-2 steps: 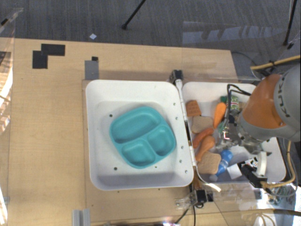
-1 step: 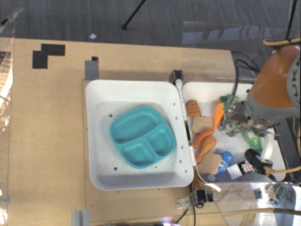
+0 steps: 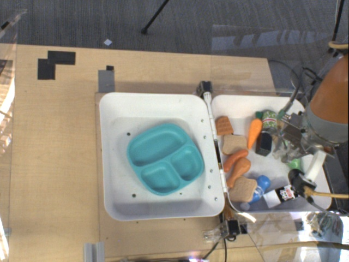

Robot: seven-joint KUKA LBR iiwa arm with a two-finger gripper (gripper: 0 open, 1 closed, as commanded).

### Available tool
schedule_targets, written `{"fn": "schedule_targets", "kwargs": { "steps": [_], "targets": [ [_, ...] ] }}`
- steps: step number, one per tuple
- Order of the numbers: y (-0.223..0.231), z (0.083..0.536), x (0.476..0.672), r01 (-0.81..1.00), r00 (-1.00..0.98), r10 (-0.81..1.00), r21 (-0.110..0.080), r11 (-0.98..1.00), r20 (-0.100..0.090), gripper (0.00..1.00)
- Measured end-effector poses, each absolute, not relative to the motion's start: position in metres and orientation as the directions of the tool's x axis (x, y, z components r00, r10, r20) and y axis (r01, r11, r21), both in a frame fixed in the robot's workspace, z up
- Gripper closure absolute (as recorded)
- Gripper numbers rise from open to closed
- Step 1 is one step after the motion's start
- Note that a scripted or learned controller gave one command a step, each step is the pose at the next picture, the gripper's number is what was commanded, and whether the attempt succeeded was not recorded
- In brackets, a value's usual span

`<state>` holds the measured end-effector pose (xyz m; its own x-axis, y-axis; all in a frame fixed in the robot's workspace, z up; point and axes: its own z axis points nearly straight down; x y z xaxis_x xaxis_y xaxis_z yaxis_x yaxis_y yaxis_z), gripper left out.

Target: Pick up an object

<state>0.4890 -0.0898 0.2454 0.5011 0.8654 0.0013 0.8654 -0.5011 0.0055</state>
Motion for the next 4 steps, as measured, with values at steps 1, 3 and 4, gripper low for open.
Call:
{"fn": "schedule_targets", "kwargs": {
  "steps": [1,3,4],
  "targets": [
    [-0.089,0.256,0.491,0.874,0.487,0.874,0.007,-0.487,0.001,1.00],
    [-0.120,0.298,0.488,0.652,0.758,0.652,0.003,-0.758,0.001,1.00],
    [-0.092,0.192,0.570,0.735,0.678,0.735,-0.010,-0.678,-0.004,1.00]
  ]
}}
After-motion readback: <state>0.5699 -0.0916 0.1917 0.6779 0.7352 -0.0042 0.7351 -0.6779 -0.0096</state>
